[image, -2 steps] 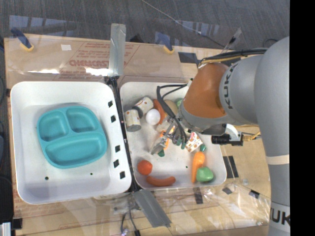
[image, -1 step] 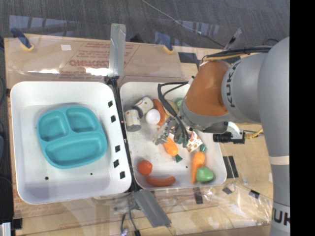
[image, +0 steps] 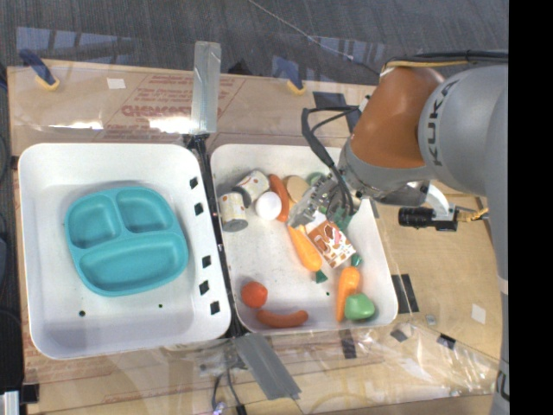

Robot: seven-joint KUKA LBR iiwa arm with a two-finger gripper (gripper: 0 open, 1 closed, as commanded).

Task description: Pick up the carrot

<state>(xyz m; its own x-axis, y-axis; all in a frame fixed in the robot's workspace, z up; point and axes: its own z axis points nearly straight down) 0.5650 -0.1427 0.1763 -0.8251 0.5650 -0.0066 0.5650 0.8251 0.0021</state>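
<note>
claw (image: 313,207) over carrot (image: 304,247), right bin (image: 285,303) crowded

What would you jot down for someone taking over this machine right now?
Claw: low in the right bin, over the top end of a carrot; grip state unclear from above.
A second carrot lies near the bin's lower right corner, beside a green piece.
The teal plate sits in the left bin.
Done: no carrot lifted.
Left: grasp one and raise it.
</note>
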